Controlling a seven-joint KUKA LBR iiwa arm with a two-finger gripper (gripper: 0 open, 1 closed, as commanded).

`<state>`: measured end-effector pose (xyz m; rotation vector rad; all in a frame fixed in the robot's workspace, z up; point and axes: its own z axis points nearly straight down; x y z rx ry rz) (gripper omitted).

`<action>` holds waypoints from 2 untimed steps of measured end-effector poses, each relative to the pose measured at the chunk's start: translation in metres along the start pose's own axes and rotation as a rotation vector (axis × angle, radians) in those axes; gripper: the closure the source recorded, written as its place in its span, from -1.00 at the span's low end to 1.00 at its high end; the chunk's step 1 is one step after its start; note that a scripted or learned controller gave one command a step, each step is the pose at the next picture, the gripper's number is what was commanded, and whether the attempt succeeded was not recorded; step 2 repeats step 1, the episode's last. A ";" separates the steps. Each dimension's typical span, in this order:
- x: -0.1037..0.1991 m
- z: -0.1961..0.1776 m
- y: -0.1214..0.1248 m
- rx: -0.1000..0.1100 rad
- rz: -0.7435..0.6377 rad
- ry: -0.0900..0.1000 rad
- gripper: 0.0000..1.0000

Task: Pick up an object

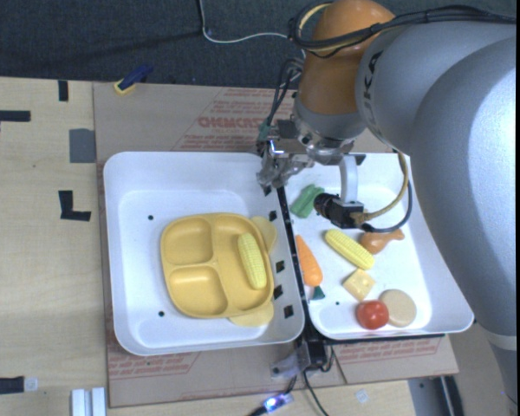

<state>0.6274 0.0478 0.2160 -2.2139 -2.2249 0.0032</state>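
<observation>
- Grey and orange fill the upper right of the frame — the arm [433, 102] reaches in from there, its wrist hanging over the top of the divide between the two white bins.
- Below the wrist, the gripper [277, 167] sits near the upper end of the divide, just above a green vegetable [306, 199]; whether it is spread or pressed together I cannot tell, since dark hardware and cables crowd that spot.
- Nothing can be seen between its tips, so my judgement is that the pick is not yet made: the approach looks close, while closing on something and lifting it remain.
- Candidates lie in the right bin [442, 315], centre right of the frame: a corn cob [348, 248], a carrot [308, 262] along the divide, a cheese wedge [359, 282], a tomato [373, 314], a pale round piece [399, 306] touching it, and an orange-brown piece [380, 241] beside the corn.
- The left bin [130, 232] holds a yellow divided tray [195, 271] with a second corn cob [252, 260] lying on its right side.
- Hard to make out — the arm's bulk cuts off the right bin's far edge, a black part [334, 208] with its cable overlaps the green vegetable, and something pale yellow pokes out from under the tray, too covered to name.
</observation>
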 end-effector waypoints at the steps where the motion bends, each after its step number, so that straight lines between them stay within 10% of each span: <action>1: -0.013 -0.018 0.001 -0.004 0.003 -0.001 1.00; 2: -0.013 -0.018 0.001 -0.004 0.003 -0.001 1.00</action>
